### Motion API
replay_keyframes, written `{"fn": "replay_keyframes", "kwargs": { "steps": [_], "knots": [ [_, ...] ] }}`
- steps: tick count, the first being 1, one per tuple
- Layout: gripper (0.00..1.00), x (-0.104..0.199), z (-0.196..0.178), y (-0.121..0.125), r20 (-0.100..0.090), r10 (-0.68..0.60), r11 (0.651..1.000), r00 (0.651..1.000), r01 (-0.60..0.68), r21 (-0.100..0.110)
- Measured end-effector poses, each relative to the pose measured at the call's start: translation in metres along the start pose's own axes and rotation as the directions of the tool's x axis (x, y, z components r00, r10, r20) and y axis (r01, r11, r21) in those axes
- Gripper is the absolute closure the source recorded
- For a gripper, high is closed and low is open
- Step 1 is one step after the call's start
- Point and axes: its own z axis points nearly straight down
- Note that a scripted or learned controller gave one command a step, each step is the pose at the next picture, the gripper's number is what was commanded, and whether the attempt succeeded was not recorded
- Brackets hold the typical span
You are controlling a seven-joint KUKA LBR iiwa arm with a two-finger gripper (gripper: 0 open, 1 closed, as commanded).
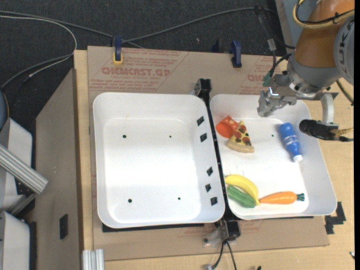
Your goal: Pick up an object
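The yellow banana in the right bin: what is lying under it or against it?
The green vegetable lies against the front side of the banana, touching it. Under the banana, the right bin's white floor shows around it. Whether the banana overlaps the vegetable cannot be told.

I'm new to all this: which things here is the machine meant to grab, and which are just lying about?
For the job: red cup, pizza slice, blue bottle, banana, green vegetable, carrot, tool.

Lying about: blue clamps, cables, cardboard sheet.
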Motion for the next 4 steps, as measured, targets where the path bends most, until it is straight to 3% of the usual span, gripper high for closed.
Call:
{"fn": "replay_keyframes", "kwargs": {
  "steps": [2, 3, 4],
  "knots": [
    [1.0, 0.109, -0.016, -0.035, -0.002, -0.004, 1.0, 1.0, 0.004, 0.0],
    [1.0, 0.152, -0.016, -0.053, -0.001, -0.002, 1.0, 1.0, 0.002, 0.001],
    [1.0, 0.184, -0.007, -0.089, 0.0, 0.0, 1.0, 1.0, 0.0, 0.003]
  ]
}}
